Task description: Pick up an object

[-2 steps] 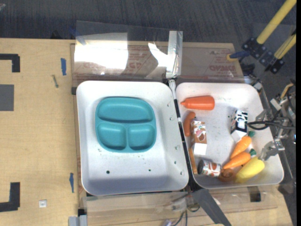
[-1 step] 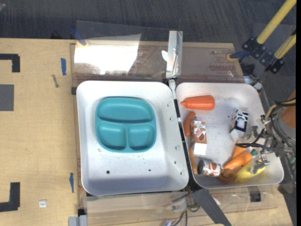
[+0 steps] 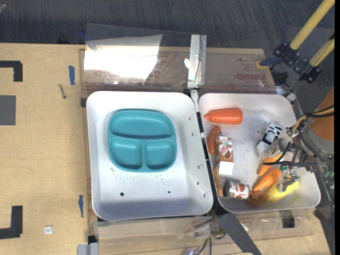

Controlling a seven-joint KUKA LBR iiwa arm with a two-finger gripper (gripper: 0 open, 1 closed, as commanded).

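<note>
Toy carrot (image 3: 266,178), orange and tapered, lies in the right bin (image 3: 241,101) near its right wall, beside a yellow piece (image 3: 280,191). Gripper (image 3: 287,161) hangs just above that clutter amid loose cables; its state cannot be told. Same bin: orange bottle (image 3: 224,116), printed carton (image 3: 225,149), small can (image 3: 237,189). Left bin (image 3: 101,108): teal divided tray (image 3: 142,139), kept apart, likely as a drop spot.
</note>
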